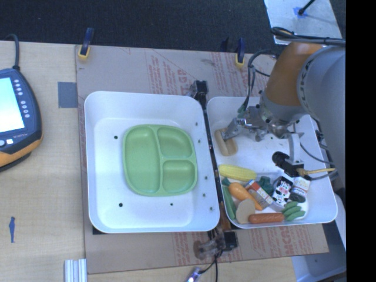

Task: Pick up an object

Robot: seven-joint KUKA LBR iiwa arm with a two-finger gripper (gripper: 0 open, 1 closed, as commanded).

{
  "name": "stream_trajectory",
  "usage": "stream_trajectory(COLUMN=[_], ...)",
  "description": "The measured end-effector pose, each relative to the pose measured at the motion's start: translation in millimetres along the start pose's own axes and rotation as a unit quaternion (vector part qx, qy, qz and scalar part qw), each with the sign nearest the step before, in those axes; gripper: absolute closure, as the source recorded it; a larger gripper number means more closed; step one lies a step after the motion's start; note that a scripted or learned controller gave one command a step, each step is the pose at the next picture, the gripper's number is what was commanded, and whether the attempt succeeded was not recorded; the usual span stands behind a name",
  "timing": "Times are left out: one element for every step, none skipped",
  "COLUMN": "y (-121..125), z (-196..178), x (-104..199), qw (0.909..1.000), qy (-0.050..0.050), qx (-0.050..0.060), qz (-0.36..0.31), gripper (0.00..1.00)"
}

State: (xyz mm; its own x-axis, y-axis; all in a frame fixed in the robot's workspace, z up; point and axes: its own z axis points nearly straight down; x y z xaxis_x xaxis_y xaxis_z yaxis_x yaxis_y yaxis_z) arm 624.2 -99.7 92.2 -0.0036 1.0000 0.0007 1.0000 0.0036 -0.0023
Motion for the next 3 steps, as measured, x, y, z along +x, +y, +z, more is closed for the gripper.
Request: stream_trajectory(y=[-4,5,32], z=[0,0,0], x=[-4,5,4], qw=[1.0,1.0,1.0], qy=[0.0,-0.001,0.0], qx=[0.002,0.0,0.0], qz=[0.001,-0.001,-0.001], gripper=[0.0,0.0,0.0])
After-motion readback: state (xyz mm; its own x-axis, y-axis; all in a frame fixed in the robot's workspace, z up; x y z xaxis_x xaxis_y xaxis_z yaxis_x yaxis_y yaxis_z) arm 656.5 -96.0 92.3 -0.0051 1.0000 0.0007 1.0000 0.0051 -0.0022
